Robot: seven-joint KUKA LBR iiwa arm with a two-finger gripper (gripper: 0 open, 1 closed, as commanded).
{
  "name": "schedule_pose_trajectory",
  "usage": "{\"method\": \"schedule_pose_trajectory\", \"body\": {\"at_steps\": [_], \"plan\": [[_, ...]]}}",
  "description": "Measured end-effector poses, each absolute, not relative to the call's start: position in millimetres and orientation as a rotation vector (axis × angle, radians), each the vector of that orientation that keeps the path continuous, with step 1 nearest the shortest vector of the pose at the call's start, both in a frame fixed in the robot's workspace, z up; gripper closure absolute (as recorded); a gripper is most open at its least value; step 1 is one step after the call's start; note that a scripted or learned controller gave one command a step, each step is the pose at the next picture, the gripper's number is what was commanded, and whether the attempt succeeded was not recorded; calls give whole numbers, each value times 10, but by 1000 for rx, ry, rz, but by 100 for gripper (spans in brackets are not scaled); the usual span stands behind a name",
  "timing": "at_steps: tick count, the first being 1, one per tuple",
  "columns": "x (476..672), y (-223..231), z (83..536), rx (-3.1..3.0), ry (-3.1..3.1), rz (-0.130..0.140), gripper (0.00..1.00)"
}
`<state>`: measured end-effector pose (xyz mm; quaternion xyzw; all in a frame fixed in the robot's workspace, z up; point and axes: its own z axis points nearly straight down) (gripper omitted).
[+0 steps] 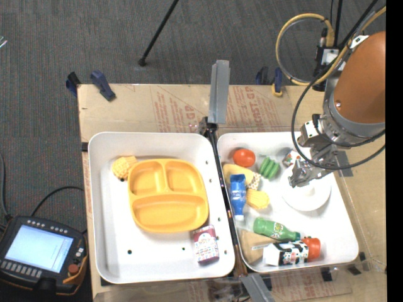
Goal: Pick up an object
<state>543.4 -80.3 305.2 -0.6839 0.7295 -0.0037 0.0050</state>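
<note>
The grey arm [352, 106] reaches over the right bin's [343, 231] far right corner. In the left bin [107, 231], a yellow divided plate [168, 195] sits centrally, a small pink carton [205, 245] by the near edge. The gripper [301, 176] hangs above a white dish [310, 197]; I cannot tell its jaw state. A green bottle [276, 229] lies near the right bin's front edge, a blue bottle [237, 194] along its left edge, a red tomato [244, 157] toward the far edge.
</note>
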Motion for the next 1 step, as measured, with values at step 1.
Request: {"method": "schedule_pose_trajectory", "body": {"at_steps": [1], "plan": [[5412,-811,2991,-2143,2293,7,0]]}}
